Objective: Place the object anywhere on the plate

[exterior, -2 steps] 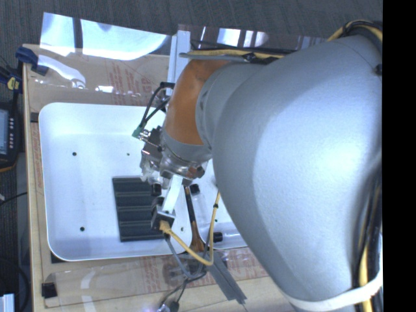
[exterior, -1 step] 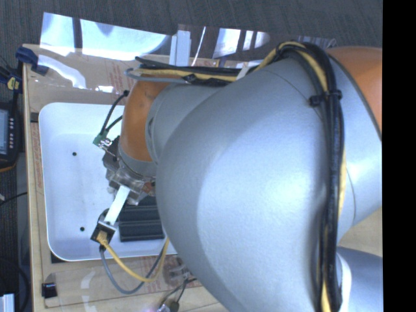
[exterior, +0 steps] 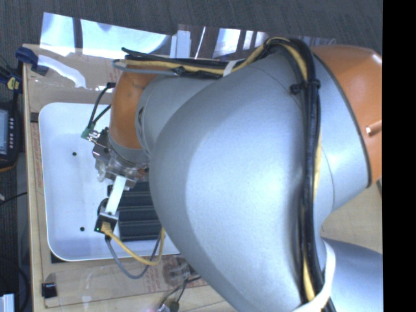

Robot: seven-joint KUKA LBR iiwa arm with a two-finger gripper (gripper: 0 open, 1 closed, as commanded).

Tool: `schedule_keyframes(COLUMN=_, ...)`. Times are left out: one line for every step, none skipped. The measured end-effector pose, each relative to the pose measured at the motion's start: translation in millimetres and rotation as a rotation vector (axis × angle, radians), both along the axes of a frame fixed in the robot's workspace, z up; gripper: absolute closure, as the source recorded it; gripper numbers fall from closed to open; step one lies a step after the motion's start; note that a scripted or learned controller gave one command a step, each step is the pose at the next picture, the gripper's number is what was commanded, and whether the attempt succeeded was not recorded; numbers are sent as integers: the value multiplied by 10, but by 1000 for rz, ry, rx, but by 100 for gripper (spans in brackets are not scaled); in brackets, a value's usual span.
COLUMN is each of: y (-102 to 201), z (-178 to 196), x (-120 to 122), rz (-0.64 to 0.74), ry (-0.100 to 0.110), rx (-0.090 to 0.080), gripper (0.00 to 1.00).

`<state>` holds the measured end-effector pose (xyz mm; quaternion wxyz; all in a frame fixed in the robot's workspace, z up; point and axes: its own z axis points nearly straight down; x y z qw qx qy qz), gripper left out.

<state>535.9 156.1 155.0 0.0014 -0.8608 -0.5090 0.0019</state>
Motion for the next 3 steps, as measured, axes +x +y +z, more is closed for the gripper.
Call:
schedule_keyframes(y=-1192, z=359, x=47, rz=44, ry=-1, rx=1, gripper=100)
schedule_keyframes(y=-566, z=454, x=-612, rz=-215, ry=4, rx=0, gripper=100)
schedule_keyframes(y=-1199, z=796, x=-591, rz=-187, ry=-3, rx=0, gripper=100)
